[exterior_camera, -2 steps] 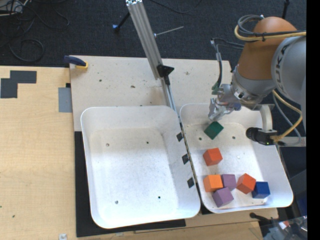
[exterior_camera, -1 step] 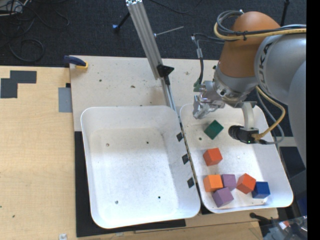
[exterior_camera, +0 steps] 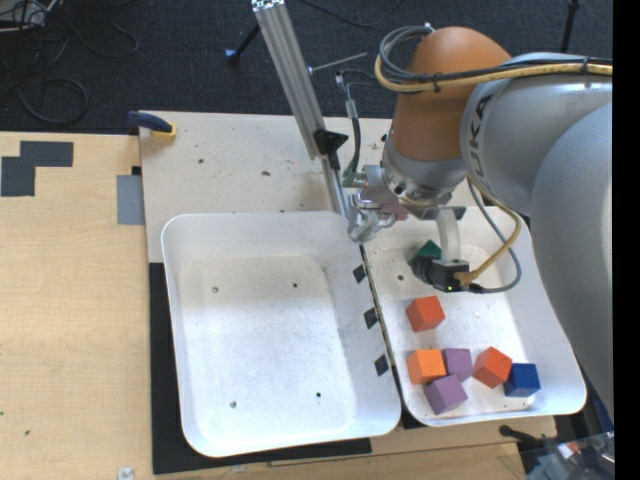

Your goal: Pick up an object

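Gripper (exterior_camera: 362,226) above bins' divider (blocks (exterior_camera: 462,364) apart)

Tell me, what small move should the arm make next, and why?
Probably slide toward the lone orange cube and start lowering. The gripper hangs over the divide between the two bins, with no block under it, while all the blocks lie in the right bin, and that cube stands apart from the cluster.

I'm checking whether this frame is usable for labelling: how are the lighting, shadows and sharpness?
Camera view: even, soft light; the left bin looks slightly washed out, with faint grey shadow patches; the blocks in the right bin read clearly; the arm looms large and soft-edged near the lens.
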`<state>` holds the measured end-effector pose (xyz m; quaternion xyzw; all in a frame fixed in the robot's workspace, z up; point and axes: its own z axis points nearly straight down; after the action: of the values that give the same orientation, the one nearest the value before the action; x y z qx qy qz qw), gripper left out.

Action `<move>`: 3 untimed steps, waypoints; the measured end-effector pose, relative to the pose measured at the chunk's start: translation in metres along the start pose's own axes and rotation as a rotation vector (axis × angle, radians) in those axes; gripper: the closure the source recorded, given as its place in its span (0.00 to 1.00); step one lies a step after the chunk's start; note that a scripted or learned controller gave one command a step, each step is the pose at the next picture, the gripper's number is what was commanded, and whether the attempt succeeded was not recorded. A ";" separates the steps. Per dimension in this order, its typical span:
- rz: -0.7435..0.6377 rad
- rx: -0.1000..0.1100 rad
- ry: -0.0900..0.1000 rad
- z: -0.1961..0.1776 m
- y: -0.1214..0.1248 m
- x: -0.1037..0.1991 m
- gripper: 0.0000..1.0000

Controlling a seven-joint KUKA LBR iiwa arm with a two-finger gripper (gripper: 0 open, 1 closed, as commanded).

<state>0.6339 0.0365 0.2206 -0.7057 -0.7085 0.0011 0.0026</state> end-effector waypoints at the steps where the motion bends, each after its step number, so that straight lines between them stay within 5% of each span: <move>1: 0.000 -0.004 0.000 -0.017 -0.001 0.050 1.00; 3: 0.002 -0.003 -0.003 0.000 0.004 0.060 1.00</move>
<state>0.6372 0.0962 0.2205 -0.7065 -0.7077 0.0012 0.0005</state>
